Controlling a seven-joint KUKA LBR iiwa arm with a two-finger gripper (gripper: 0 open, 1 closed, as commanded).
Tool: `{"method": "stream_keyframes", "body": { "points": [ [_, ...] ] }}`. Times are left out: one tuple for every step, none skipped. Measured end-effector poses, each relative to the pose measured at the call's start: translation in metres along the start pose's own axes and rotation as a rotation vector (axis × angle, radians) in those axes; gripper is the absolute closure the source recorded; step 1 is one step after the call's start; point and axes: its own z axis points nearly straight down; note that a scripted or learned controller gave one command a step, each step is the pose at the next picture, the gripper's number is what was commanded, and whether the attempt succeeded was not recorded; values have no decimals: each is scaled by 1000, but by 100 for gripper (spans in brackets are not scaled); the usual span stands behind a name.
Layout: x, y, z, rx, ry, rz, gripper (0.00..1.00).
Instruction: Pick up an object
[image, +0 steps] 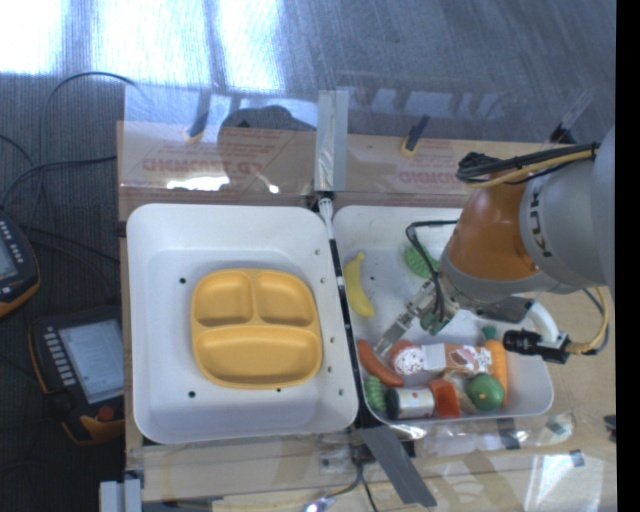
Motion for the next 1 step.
{"method": "stream_keyframes", "body": {
  "points": [
    [16, -28, -1, -8, -4, 166, 0]
  ]
}}
